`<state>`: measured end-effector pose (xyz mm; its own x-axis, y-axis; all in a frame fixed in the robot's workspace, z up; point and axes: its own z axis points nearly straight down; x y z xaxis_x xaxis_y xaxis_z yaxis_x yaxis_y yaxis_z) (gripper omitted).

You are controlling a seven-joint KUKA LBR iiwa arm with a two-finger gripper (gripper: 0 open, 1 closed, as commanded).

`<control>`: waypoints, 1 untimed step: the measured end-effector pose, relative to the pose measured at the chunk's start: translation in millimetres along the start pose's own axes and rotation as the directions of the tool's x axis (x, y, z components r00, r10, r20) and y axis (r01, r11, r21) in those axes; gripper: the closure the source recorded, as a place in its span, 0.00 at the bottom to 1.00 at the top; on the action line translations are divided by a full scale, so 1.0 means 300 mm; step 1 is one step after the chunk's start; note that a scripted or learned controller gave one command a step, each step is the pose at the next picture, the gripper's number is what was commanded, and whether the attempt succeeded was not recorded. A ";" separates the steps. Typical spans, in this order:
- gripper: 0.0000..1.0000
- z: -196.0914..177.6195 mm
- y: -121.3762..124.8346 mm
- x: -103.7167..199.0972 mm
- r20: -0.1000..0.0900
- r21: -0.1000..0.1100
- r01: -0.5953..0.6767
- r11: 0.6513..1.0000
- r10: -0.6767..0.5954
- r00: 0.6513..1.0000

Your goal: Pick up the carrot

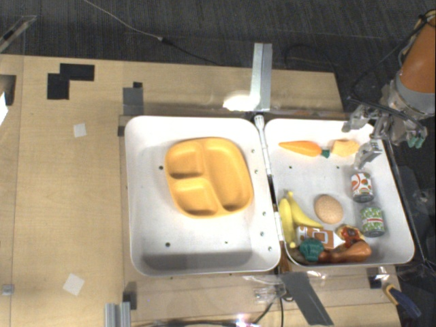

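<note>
jaws (364, 136) spread, right of carrot (300, 148); can (362, 187) labels unreadable.

This looks like a robotics lab, not a home or kitchen: a plain wooden counter (61, 203) carries two shallow white bins (136, 182) bolted side by side against a metal bracket (262, 73), with black tape marks (68, 79) stuck on the wood and loose cables (136, 26) trailing over dark carpet behind. A grey robot arm with an orange band (419, 67) reaches in from the right. The contents are test props, not real goods: a yellow divided plastic tray (204, 176) in the left bin, and toy food such as a carrot (300, 148), bananas (289, 216) and small cans (362, 186) in the right bin.
</note>
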<state>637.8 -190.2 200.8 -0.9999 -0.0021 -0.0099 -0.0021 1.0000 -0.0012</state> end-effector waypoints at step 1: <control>0.00 -0.015 0.052 -0.113 0.004 0.000 -0.236 0.972 0.236 0.972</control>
<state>671.8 -174.5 205.7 -0.9722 0.2337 -0.0137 0.2337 0.9723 0.0014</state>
